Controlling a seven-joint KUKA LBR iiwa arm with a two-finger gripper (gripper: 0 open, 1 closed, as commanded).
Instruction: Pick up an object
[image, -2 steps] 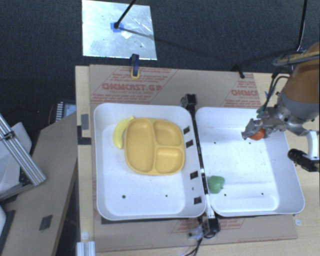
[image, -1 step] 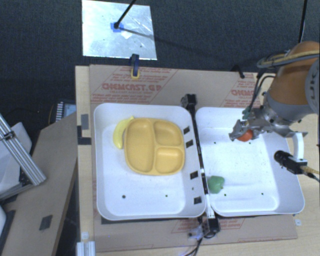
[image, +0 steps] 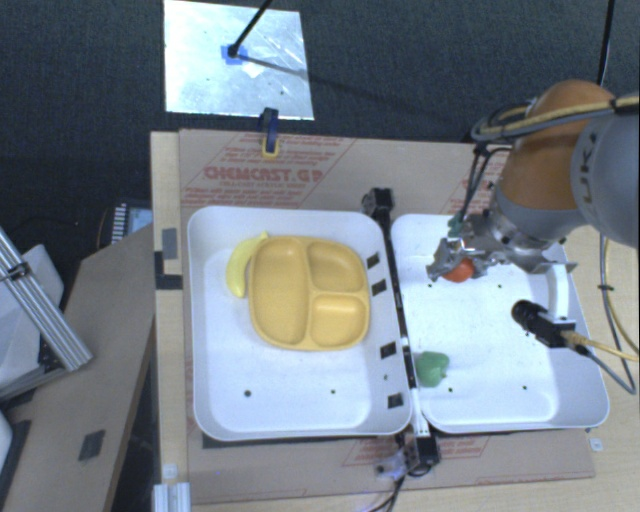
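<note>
I see the claw (image: 452, 262) low over the right bin (image: 500, 400), an orange object (image: 459, 270) right at its tips (gripped or not, I cannot tell). A green object (image: 432, 368) lies nearer me; the left bin (image: 215, 400) holds a yellow divided tray (image: 305, 292) beside a banana (image: 238, 264).

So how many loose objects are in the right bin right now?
2: an orange object near the bin's far left, at the gripper, and a green object by the near-left wall. The arm may hide more.
</note>
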